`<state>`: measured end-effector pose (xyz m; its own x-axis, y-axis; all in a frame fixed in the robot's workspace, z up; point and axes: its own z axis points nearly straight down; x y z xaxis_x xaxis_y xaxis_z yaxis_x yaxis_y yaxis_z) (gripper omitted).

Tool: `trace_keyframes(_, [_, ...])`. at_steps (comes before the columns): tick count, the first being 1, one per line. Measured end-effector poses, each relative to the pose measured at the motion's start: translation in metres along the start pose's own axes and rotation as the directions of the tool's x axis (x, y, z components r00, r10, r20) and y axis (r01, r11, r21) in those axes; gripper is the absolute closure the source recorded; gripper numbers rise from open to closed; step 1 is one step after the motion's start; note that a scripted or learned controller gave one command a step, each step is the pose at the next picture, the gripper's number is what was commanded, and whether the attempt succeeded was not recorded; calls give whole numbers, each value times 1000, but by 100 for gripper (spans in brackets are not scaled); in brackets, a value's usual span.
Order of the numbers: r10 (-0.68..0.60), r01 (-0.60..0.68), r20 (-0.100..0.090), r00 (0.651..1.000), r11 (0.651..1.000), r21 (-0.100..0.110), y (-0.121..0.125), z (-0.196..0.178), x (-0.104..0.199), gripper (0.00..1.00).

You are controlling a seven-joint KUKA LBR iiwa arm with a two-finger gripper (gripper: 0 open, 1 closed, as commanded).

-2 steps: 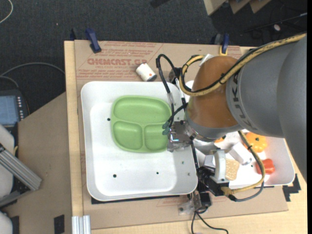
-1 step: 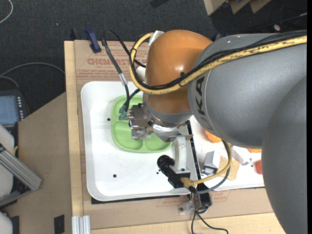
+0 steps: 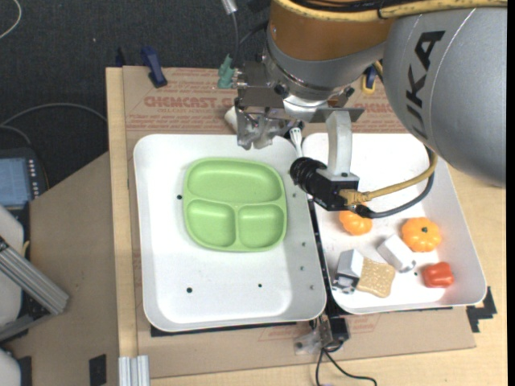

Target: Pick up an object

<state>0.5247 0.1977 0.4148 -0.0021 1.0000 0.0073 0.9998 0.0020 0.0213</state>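
Camera view: gripper (image 3: pixel 261 133) hangs over the left bin (image 3: pixel 161 240), finger state unclear; toys (image 3: pixel 422 235) lie rightward.

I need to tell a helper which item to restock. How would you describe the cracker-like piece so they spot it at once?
Look in the right white bin, along its near edge. The cracker is the flat, tan, speckled square lying there, between a small grey block and a red piece. It is the only flat, pale brown item among them.

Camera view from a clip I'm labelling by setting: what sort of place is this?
Probably a robotics lab bench: a KUKA arm hangs over two white bins, toy food such as a small pumpkin lies in one, and loose cables run around.
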Motion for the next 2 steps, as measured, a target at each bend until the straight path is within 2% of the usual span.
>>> trace_keyframes(1, [7,-7,11,1000,999,31,-23,78,-51,100])
trace_keyframes(2, [-6,6,4,1000,1000,19,-48,61,14,100])
